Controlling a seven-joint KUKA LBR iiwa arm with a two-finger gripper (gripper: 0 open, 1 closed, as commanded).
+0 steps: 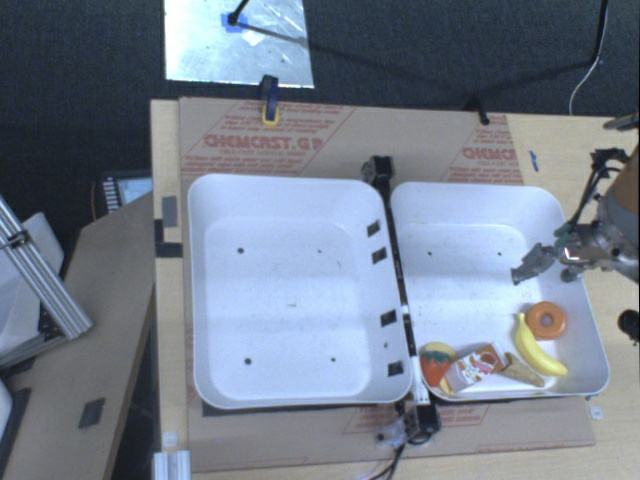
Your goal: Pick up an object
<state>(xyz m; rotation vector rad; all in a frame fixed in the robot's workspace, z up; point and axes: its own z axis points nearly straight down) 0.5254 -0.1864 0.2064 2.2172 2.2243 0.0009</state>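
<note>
In the right bin (470, 218), several objects lie along the near edge: a yellow banana (535, 347), an orange ring-shaped doughnut (546, 319), a round red and yellow fruit (436, 360), a small red and white packet (474, 366) and a tan wedge (522, 372). My gripper (545, 261) reaches in from the right over the bin's right side, above and just beyond the doughnut. One dark finger (529, 264) points left towards the bin's middle. I see nothing held in it.
The left bin (290, 288) lies beside the right one, joined by a dark hinge strip (392, 268). Both rest on a cardboard sheet (300, 133) on the bench. A metal plate (238, 28) lies on the floor beyond, and an aluminium frame (35, 268) stands at left.
</note>
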